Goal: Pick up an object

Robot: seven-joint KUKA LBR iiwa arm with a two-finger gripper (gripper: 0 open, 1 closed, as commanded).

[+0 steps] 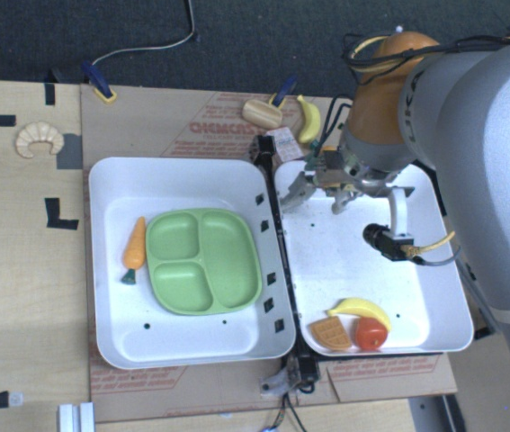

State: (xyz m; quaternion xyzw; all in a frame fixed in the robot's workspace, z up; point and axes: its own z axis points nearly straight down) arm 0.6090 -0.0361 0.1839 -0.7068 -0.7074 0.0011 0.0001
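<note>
We found the gripper [319, 192] spread wide, holding nothing, at the right bin's [416, 268] upper left. Banana [362, 309], tomato [371, 334] and waffle [332, 333] crowded its lower edge; any grasp risked nudging neighbours.

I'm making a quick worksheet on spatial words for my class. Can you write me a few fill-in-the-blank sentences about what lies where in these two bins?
1. The green divided plate lies in the ____ bin.
2. The carrot lies just ____ of the plate, in the same bin.
3. The tomato sits in the right bin beside a cracker and a ____.
4. The croissant lies ____ both bins, on the bench.

Missing words: left; left; banana; outside
</note>
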